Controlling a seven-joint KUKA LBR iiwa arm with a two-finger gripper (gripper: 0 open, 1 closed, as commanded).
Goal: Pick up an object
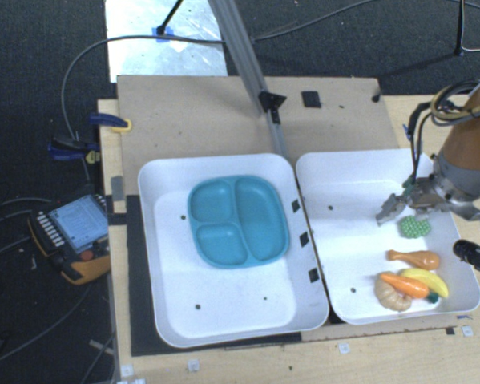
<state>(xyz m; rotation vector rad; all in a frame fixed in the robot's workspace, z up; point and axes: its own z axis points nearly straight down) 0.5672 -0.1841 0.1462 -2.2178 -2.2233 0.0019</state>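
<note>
Two white bins [231, 328] were seen on the counter [187, 110]; the tool [401, 207] hung open above a green ball [415, 227], nothing grasped yet.

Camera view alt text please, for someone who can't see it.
The gripper hovers in the right bin beside a green ball, above a drumstick, carrot and banana. A blue divided plate sits in the left bin.

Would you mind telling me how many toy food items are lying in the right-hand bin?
5: a green bumpy ball beside the hand, a brown drumstick below it, then an orange carrot, yellow banana and tan piece clustered together. More may be hidden beneath.
</note>
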